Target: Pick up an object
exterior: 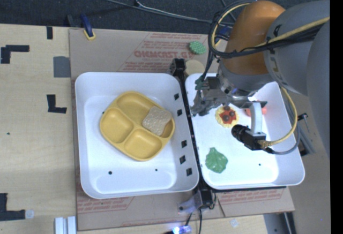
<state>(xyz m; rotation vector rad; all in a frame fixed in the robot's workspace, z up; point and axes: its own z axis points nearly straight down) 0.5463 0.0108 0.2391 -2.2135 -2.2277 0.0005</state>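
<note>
The end effector [206, 103] hangs at the right bin's [278, 174] left edge, its grip state impossible to tell, just left of a small pizza toy [226, 116].

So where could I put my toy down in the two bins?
Left bin: bare floor below the yellow plate. Right bin: bare corner right of the green toy. Crowded up top by the end effector.

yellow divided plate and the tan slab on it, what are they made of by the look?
Yellow plate: likely moulded plastic, smooth with a soft sheen, uniform colour, rounded compartment walls. Tan slab: matte, speckled surface like bread or a sponge; probably a foam or plastic toy, but the view leaves that open.
</note>
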